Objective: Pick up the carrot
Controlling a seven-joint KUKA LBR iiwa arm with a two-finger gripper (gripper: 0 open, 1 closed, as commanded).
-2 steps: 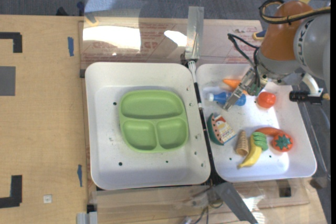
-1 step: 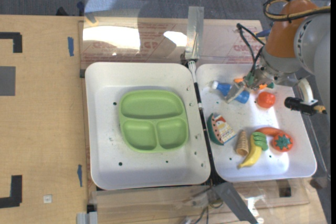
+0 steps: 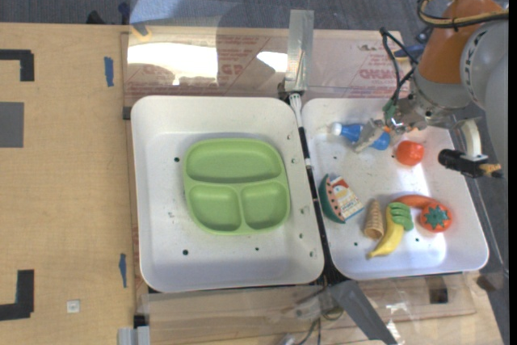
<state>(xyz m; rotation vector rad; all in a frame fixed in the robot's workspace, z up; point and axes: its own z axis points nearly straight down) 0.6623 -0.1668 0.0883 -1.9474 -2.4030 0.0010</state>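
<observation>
The bench (image 3: 56, 174) spans the frame, brown and flat, and carries two shallow white bins side by side. The left bin (image 3: 153, 198), in the centre of the frame, holds a green divided plate (image 3: 237, 184) with three compartments. The right bin (image 3: 464, 242), at lower right, holds the loose items. The arm (image 3: 464, 52) enters from the upper right, grey with an orange band, and ends at the gripper (image 3: 386, 128) over the upper part of the right bin, just beside a blue toy (image 3: 352, 132) and near a small orange-red round piece (image 3: 409, 153). The fingers are too blurred and small to resolve, so the separation of the pincer cannot be told, and nothing is visibly held. The carrot (image 3: 412, 202) appears to be the orange strip at the lower right of the right bin, largely covered by a red tomato-like toy (image 3: 436, 216) and touching green leafy pieces (image 3: 399, 213); identification is uncertain. Nearby lie a banana (image 3: 388, 240), a cone (image 3: 372, 218) and a printed packet (image 3: 342, 198). Judged as toy food, the carrot is likely light, rigid and smooth, hence prone to slip. Grip across the exposed orange body, clear of the neighbouring toys.
</observation>
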